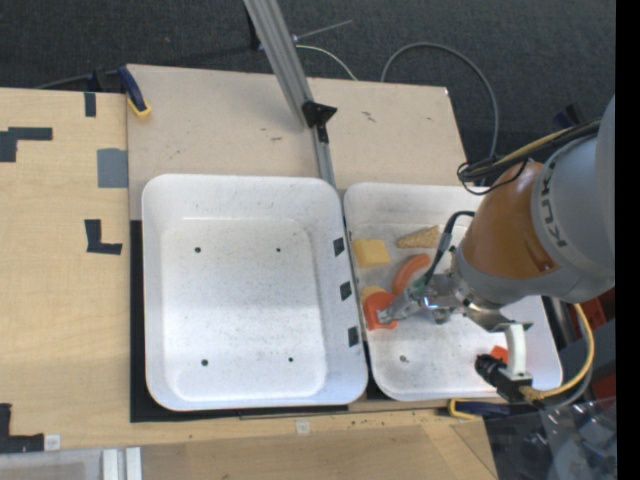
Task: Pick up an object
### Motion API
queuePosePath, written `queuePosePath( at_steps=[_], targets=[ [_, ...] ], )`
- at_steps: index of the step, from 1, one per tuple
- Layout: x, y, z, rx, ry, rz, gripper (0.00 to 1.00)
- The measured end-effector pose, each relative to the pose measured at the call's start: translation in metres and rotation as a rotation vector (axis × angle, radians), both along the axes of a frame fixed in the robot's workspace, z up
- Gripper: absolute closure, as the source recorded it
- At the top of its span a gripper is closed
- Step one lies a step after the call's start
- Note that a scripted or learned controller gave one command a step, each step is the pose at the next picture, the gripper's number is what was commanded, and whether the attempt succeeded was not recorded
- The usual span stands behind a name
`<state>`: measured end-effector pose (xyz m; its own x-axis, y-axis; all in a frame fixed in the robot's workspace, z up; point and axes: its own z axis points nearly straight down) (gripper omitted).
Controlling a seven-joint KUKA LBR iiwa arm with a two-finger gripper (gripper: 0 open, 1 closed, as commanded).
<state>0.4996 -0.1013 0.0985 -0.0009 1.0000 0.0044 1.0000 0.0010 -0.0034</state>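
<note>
While my claw (405,306) hangs low in the right bin (440,383), reaching for the orange piece (378,308) among clustered toys by the divider, I cannot tell its grip from above.

Grey arm (590,218) with broad orange band (505,233), black lettering, black cables, metallic gripper (405,306).

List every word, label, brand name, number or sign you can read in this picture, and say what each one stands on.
"KU": large dark letters on the grey arm beside its orange band; the rest of the word is cut off by the curve of the arm.
No readable text on the two white bins, the bench or the black tape marks on it.
</note>
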Motion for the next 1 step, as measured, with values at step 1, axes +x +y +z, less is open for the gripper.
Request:
queuePosePath(
  at_steps=[1],
  targets=[
    [0.0006, -0.0004, 0.0124, -0.002, -0.003, 0.001, 1.0]
  ],
)
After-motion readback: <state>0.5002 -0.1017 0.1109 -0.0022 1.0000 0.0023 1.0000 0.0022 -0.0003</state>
